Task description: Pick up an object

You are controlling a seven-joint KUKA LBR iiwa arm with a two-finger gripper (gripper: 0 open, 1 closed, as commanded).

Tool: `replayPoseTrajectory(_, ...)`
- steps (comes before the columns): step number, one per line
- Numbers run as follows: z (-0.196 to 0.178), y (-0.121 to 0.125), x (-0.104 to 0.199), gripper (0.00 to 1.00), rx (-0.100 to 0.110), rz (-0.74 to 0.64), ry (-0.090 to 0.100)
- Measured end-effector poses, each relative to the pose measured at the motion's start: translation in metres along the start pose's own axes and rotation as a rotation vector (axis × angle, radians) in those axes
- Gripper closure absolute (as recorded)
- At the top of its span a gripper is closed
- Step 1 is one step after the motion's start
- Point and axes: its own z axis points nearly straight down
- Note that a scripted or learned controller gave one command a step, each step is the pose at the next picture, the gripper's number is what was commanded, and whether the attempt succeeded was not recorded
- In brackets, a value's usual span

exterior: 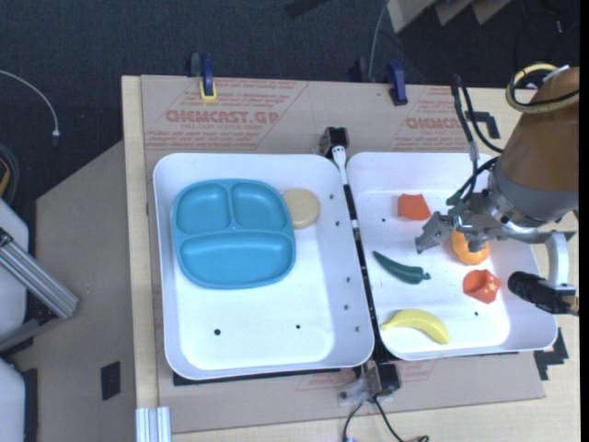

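Because the arm reaches in from the right, its gripper hangs low over the right bin, right at an orange piece; whether it grips cannot be told. Close by lie a red piece, an orange block, a green pepper and a banana, crowding the approach. A blue tray sits apart in the left bin.

arm: enters from right, orange band above wrist | wrist: angled downward | gripper: low, fingers spread apart, pointing down
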Motion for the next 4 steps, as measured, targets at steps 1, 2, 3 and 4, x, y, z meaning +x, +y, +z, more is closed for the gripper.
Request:
replayPoseTrajectory(1,-0.006,0.003,0.0,0.0,-0.012,-0.003,-0.002)
replayPoseTrajectory(2,0.039,-0.004,0.0,0.0,-0.005,-0.002,0.0)
replayPoseTrajectory(3,0.088,-0.009,0.009,0.0,-0.004,-0.003,0.001)
replayPoseTrajectory(4,0.11,-0.01,0.01,0.0,-0.009,-0.001,0.0)
